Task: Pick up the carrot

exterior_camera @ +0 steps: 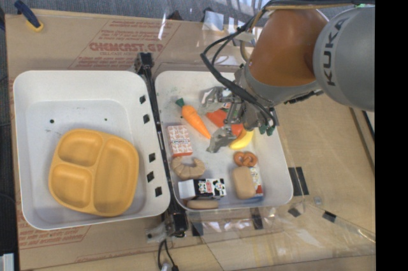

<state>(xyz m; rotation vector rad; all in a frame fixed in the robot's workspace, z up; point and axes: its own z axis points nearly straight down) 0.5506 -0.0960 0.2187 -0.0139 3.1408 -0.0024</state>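
Big picture first: the desk (95,40) carries two white bins side by side. The left bin (38,91) has a yellow divided tray (94,171) sitting in it. The right bin (277,168) is the crowded one, and the grey arm (338,53) with its orange band hangs over that bin's upper right part.

The carrot (194,120) lies on the right bin's floor, upper left area, green top pointing up-left, tilted diagonally. Just right of it there's a red-orange piece (220,117), and lower right a yellow banana-looking thing (242,141). A small carton (180,140) sits just below the carrot, with a croissant (189,167) under that and a pretzel (245,159) off to the right.

What I'd worry about: the stuff is packed close, so a descent that lands a bit right could clamp the red-orange piece or the banana instead, or nudge the carrot away. The carrot's slant also means the fingers need to straddle it crosswise, or it may roll out.

The gripper (224,132) hovers right of the carrot, near it but not on it. Its fingers look spread partway with nothing between them, though the clutter beneath makes that hard to read for sure.
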